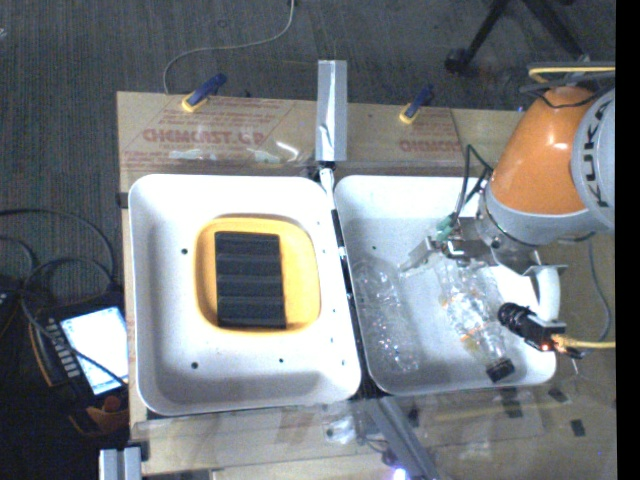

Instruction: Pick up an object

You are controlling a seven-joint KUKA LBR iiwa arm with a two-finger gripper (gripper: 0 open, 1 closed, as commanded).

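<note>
**A:** Eyes on the right bin [400, 193] — there's a clear plastic bottle [382, 313] lying on the floor of it, left of centre, hard against the wall by the divider. Long axis runs far-to-near, tipped a little rightward at the near end.

**B:** And a second one?

**A:** Looks like it: another clear, crinkled bottle [472, 313] further right, with what seems a dark cap near the bin's near-right corner. It's glare on white, so I won't swear to its outline.

**B:** Where's the pincer [440, 245]?

**A:** Just under the orange band of the arm [540, 168], over the far-right part of that bin. It sits between the two bottles and farther back than both. Whether it's spread or closed, I cannot tell; the wrist hardware hides that.

**B:** So the move?

**A:** My read: the left bottle lies nearward and to the left of the pincer, the right one nearward and slightly right. Either way it should close across the bottle's width.

**B:** And the left bin [160, 268]?

**A:** A yellow tray with a black ribbed block [250, 278], well apart across the surface.
</note>
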